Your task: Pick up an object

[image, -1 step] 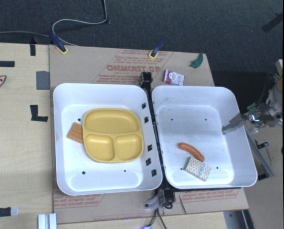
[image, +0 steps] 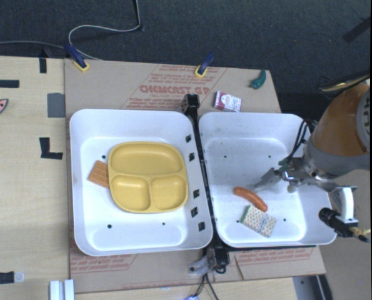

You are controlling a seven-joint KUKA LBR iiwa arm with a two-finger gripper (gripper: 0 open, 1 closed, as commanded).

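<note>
In the right bin (image: pixel 236 127) an orange-red sausage (image: pixel 250 198) lies at a slant near the middle. A speckled pale block (image: pixel 259 221) sits just below it, close to the front wall. My gripper (image: pixel 268 179) reaches in from the right and hangs low over the bin floor, just up and to the right of the sausage. Nothing shows held in it. The left bin (image: pixel 89 230) holds a yellow divided plate (image: pixel 149 175) with a brown wafer-like piece (image: pixel 99 174) tucked at its left edge.
The arm's grey and orange body (image: pixel 342 136) covers the right bin's right wall. A black clip strip (image: pixel 197 167) joins the two bins. A small printed packet (image: pixel 227 101) and a teal piece (image: pixel 258 79) lie on the cardboard behind the bins.
</note>
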